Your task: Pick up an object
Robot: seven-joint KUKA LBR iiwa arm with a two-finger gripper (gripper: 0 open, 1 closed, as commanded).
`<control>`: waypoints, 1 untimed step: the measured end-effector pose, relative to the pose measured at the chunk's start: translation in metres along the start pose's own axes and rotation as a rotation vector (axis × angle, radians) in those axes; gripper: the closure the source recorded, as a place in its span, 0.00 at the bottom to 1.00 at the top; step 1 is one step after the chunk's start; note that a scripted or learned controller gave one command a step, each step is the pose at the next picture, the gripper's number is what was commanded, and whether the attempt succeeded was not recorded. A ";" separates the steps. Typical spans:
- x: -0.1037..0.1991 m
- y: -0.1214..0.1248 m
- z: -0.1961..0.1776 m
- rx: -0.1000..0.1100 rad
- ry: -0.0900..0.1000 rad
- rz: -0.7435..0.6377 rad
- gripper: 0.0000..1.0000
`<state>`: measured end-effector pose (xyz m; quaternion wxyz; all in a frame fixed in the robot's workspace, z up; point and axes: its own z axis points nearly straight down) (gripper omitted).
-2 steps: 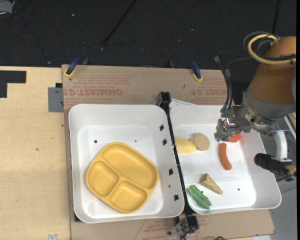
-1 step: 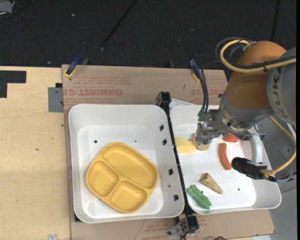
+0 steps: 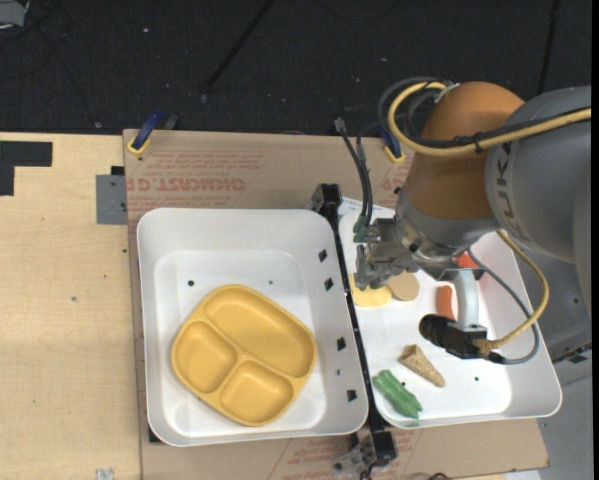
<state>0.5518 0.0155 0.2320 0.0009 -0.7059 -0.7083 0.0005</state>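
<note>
Yellow slab (image 3: 371,297) lies flat at the inner edge of the bin on the view's right (image 3: 524,383), directly below the tool (image 3: 377,260), which hangs low over it. I cannot tell whether the tool is spread or pressed together (the wrist blocks my line of sight). A tan disc (image 3: 405,287) sits just beside the slab, and an orange piece (image 3: 445,299) lies a little further right, partly hidden. Nearer the front of that bin I see a tan wedge (image 3: 422,365) and, close to the front corner, a green piece (image 3: 397,393).

The other bin (image 3: 179,238) holds a yellow plate (image 3: 243,353) with three compartments, lying flat and turned at a slant.

Both bins rest on brown cardboard (image 3: 229,173) with red lettering, held by blue clamps (image 3: 145,138) to the pale wooden bench (image 3: 49,318). Behind the bench, the floor (image 3: 179,48) is dark and crossed by cables.
</note>
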 end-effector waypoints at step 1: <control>0.054 -0.009 0.010 0.000 0.000 0.000 1.00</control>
